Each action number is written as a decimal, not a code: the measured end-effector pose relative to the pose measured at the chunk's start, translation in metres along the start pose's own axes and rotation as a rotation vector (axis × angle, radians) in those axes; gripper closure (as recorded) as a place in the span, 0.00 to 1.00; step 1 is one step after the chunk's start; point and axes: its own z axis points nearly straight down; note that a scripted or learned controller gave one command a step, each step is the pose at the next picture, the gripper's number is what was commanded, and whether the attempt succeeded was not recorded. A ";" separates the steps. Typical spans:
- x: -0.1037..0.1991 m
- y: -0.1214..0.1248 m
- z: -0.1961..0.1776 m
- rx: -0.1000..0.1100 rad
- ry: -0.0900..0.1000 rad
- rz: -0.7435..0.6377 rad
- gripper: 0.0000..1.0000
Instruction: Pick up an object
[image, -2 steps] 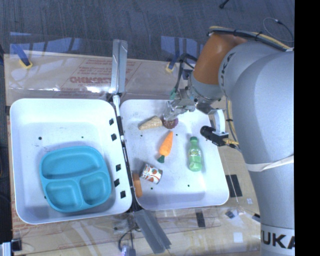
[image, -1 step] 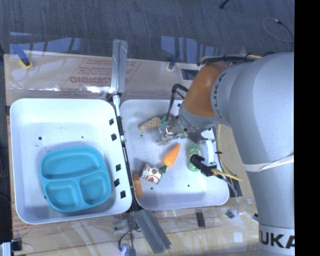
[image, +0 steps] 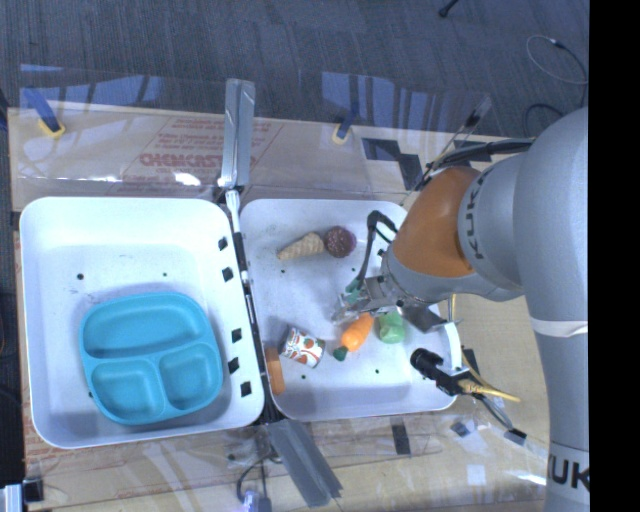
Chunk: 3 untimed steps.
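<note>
**Hovering right over the carrot, and I count a few ways this could go sideways**

Closest to the camera, the left bin (image: 60, 260) just holds a blue divided tray (image: 150, 355); not involved. In the right bin (image: 300, 290), the near stuff is a little can (image: 302, 348), red and white, looks tipped over, and an orange stub (image: 274, 372) against the wall beside it; both sit apart from the action, so I reckon they're only at risk if something gets flicked their way.

Next back is the carrot (image: 354, 334), which I'm guessing is the target; a green blob (image: 390, 327) sits touching or just beside its far end, can't say which; that's the main worry imo; a grab there could catch both, or nip the green one and shove the carrot out.

The gripper (image: 358, 297) hangs just above the carrot's far end, low over the bin floor; whether it's released or clenched I can't tell from this angle, and nothing is visibly held. If it comes down off-centre, the carrot could roll or squirt loose.

Further back a toy cone (image: 303, 245) with a dark red ball (image: 340, 241) at its mouth lies well clear.

Looks-wise the carrot is bright orange, short and stubby, lying at a slant, with a dark green bit at its near end; seems smooth, so probably slippery.
</note>
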 end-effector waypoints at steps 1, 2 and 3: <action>0.012 -0.032 0.001 0.001 0.001 -0.089 0.00; 0.010 -0.032 -0.009 0.000 0.000 -0.091 1.00; 0.036 0.022 -0.107 -0.003 -0.002 -0.362 1.00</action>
